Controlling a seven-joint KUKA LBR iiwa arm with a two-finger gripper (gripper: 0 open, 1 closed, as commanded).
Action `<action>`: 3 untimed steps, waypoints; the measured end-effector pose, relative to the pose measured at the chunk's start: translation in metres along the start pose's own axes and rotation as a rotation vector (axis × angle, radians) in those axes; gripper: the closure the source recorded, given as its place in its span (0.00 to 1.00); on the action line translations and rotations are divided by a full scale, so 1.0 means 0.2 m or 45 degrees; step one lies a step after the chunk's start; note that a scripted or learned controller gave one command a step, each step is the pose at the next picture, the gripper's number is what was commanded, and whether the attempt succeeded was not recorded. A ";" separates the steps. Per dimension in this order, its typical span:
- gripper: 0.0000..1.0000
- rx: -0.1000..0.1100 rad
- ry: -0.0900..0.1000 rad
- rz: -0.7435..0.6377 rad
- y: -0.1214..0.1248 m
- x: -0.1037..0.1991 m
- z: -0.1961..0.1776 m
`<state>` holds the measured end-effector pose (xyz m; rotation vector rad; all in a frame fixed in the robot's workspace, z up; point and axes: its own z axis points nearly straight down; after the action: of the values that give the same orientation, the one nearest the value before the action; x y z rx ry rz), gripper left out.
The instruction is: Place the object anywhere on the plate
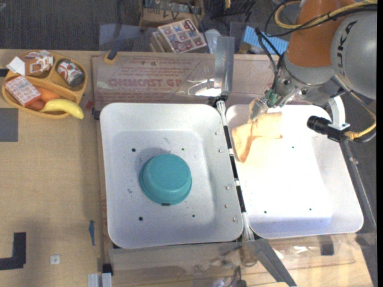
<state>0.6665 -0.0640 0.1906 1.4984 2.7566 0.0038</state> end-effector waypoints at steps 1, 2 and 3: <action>1.00 0.000 -0.001 0.001 0.00 -0.01 -0.18; 1.00 0.002 0.003 -0.509 0.08 0.23 -0.18; 1.00 0.000 0.003 -1.017 0.04 0.48 -0.16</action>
<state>0.6211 0.0214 0.2218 0.3088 3.1238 0.0029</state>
